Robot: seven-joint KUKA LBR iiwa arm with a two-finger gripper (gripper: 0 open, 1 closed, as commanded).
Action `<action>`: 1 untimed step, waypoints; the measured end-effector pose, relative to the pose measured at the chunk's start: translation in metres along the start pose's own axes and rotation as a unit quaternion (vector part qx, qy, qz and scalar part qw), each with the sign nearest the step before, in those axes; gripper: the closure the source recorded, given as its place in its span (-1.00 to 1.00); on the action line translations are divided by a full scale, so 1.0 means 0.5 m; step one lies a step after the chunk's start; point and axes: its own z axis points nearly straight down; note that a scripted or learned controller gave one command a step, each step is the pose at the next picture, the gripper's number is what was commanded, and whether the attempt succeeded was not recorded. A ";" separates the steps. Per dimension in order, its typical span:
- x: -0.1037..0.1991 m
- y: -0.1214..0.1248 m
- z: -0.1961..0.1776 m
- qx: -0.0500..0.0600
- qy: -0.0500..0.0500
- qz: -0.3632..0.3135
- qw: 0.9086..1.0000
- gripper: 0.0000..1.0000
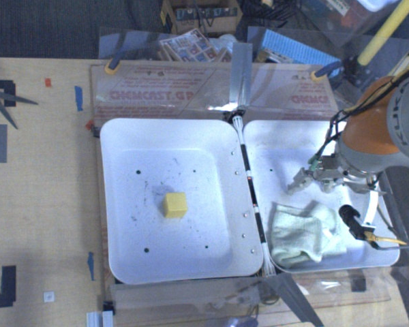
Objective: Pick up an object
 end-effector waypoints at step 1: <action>0.063 -0.037 0.008 -0.002 0.000 -0.002 1.000 -1.00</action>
